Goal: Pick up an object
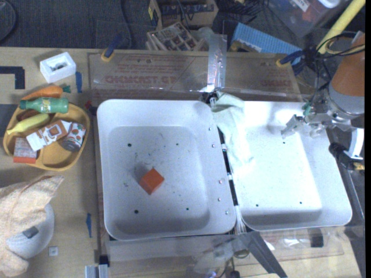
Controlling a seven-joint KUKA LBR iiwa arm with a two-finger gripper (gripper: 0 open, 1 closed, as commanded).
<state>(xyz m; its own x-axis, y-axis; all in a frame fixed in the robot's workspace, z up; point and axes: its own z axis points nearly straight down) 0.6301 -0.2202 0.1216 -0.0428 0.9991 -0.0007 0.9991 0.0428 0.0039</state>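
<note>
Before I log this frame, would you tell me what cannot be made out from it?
- The gripper, camera view: small and blurred over the right bin, so its state is unclear.
- The arm: cut off by the right edge.
- The orange block in the left bin: its underside is hidden.
- The white cloth: folds hide whatever lies beneath.

A small orange block (152, 180) lies on the floor of the left white bin (116, 120), a little left of and below the bin's middle. It sits turned at an angle to the bin's walls, alone, touching none of them.
</note>
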